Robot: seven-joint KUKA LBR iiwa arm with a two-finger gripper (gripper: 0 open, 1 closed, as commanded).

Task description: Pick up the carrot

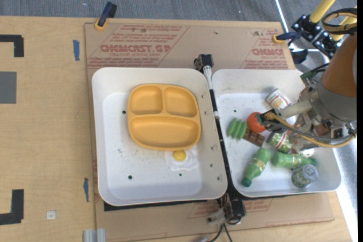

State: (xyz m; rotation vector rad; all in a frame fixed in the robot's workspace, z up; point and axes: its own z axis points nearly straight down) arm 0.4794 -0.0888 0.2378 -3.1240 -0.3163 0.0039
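The carrot (254, 121) lies in the right bin (238, 90), orange-red, with what looks like its ridged green top (236, 128) pointing left. The gripper (276, 116) reaches in from the right and hangs low over the bin. Its tip is right beside the carrot's right end, and I cannot make out whether they touch. Cables and the wrist hide part of the pile beneath the arm.
Around the carrot lie a small can (277, 99), a brown piece (256, 137), green bottles (256, 163) and a tin (304, 177). The left bin (108, 139) holds a yellow divided plate (164, 116) and a fried egg (180, 157).
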